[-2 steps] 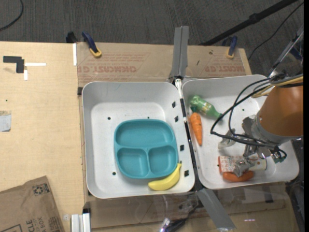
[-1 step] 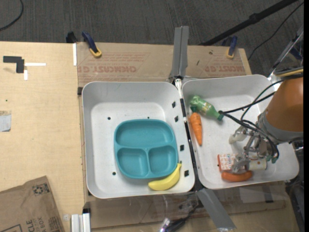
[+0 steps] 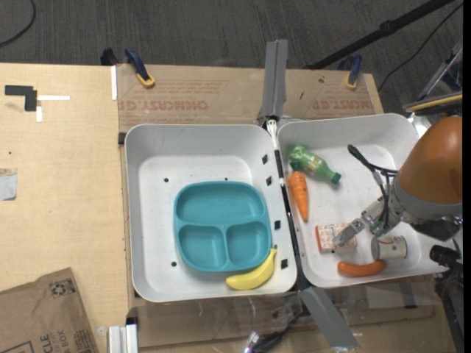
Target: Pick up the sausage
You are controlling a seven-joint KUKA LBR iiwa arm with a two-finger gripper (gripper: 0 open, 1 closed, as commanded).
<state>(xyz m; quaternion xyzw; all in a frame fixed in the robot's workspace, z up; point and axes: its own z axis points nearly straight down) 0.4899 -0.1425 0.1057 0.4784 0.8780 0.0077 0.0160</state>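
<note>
Sausage (image 3: 361, 268): lies at the right bin's (image 3: 346, 132) near edge, untouched.
Gripper (image 3: 352, 234): low over the bin floor, fingers spread, nothing between them.
In the way: a small red-and-white packet (image 3: 327, 237) under the fingertips; a pale cup (image 3: 390, 248) on its side just above the sausage.
Nearby: carrot (image 3: 298, 193) and green bottle (image 3: 312, 163) further back.
Left bin (image 3: 147, 219): teal tray (image 3: 221, 225), banana (image 3: 252, 273) against it.
</note>
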